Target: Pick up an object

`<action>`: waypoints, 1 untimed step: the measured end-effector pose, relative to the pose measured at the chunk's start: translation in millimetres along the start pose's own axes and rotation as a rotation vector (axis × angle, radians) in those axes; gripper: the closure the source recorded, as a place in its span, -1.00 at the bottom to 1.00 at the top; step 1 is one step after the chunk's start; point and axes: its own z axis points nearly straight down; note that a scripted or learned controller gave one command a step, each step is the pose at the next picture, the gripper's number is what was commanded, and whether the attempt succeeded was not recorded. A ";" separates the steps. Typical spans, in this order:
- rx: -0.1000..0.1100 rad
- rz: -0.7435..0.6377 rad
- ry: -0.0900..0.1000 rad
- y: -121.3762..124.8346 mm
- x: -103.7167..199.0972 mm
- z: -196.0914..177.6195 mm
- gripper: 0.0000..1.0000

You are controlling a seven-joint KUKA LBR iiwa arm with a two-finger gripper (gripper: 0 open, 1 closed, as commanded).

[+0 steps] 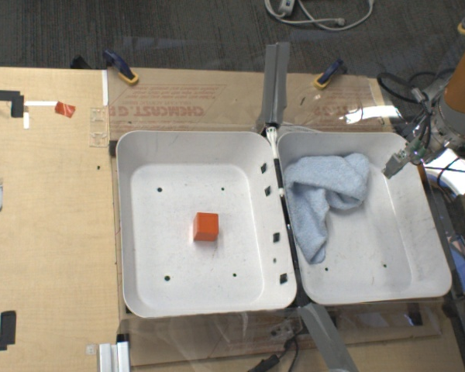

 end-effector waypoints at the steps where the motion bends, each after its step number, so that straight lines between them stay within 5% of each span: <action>1: 0.000 -0.126 0.000 7.6 -21.5 25.2 1.00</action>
